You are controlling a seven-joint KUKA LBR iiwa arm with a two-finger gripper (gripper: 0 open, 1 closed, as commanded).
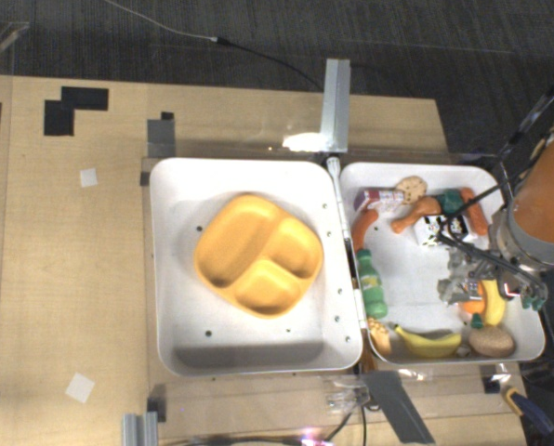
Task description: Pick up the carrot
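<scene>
Orange carrot (413, 214) among crowded toy food, banana (428, 342) nearby, arm (542, 207) overhead

Grey arm (537, 214) enters from right, orange band showing; tool (465, 286) lowered, pointing down-left.

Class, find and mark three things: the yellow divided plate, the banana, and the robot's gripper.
yellow divided plate (258, 254), camera view, its centre ridge.
banana (428, 342), camera view, mid-body.
gripper (463, 284), camera view, between its fingertips.
</scene>
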